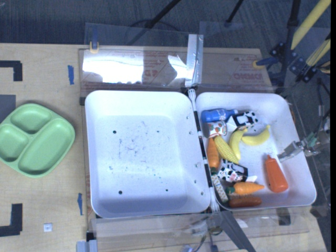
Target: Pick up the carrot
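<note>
The carrot (248,188) lies near the front of the right bin (299,121). It is small and orange, with its tapered tip pointing right. A red sausage-like piece (244,202) lies just in front of it and a black-and-white cow-patterned item (231,171) just behind it. My gripper (292,151) hangs over the bin's right edge, well to the right of the carrot and farther back, beside an orange bottle-shaped toy (275,174). It is thin and faint against the bin wall.
The right bin also holds a blue bottle (215,115), two yellow bananas (255,136), a corn cob (226,148) and an orange oblong piece (212,153). The left bin (142,151) adjoins it. A green divided plate (34,139) sits at far left.
</note>
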`<action>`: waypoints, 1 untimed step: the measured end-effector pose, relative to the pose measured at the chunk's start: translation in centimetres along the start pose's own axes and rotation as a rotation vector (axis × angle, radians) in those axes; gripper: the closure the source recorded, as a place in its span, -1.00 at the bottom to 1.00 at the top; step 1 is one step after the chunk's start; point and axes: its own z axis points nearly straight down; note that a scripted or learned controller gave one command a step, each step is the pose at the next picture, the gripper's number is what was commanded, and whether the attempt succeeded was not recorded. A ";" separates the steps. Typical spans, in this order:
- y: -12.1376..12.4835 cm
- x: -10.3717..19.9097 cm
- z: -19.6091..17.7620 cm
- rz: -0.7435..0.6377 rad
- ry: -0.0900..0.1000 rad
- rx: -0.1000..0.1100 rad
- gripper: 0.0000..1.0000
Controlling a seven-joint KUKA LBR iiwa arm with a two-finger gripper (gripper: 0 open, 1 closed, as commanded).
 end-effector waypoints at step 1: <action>0.1 5.7 10.5 -0.210 -0.002 -0.005 -1.00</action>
